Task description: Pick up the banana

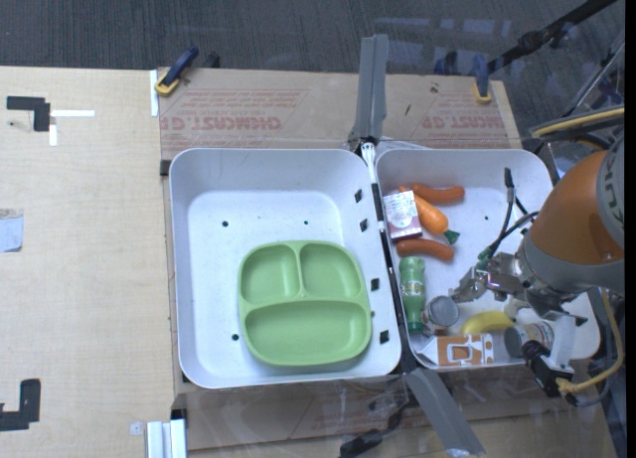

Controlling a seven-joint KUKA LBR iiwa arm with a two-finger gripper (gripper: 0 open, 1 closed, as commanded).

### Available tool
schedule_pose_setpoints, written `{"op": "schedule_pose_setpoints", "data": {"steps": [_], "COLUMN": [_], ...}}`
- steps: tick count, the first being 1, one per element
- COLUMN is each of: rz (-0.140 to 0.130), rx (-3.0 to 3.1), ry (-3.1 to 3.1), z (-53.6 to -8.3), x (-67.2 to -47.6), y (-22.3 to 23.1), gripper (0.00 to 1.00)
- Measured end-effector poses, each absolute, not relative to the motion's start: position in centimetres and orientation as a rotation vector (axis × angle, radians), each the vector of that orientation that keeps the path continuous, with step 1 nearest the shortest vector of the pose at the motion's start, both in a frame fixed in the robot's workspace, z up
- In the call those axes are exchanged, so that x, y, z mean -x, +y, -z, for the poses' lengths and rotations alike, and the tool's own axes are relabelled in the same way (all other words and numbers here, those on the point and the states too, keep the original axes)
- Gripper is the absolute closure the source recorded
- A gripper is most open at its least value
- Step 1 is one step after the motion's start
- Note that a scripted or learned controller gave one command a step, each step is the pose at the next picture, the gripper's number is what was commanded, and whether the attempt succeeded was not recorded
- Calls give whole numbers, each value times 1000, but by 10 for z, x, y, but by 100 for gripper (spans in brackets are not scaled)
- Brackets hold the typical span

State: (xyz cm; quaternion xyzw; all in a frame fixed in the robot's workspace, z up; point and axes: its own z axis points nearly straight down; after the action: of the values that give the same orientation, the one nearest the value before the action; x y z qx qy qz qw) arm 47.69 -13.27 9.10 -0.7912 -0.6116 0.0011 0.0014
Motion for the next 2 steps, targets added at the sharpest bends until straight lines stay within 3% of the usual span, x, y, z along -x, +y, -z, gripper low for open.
{"op": "schedule_pose_setpoints", "data": {"steps": [1, 2], "rz": [-4, -3], "rx": [2511, 2519], "ry": [-1886, -1873], "z": [-91, -91], "x": [-476, -477], "y": [-182, -122], "gripper": [0, 0]}}
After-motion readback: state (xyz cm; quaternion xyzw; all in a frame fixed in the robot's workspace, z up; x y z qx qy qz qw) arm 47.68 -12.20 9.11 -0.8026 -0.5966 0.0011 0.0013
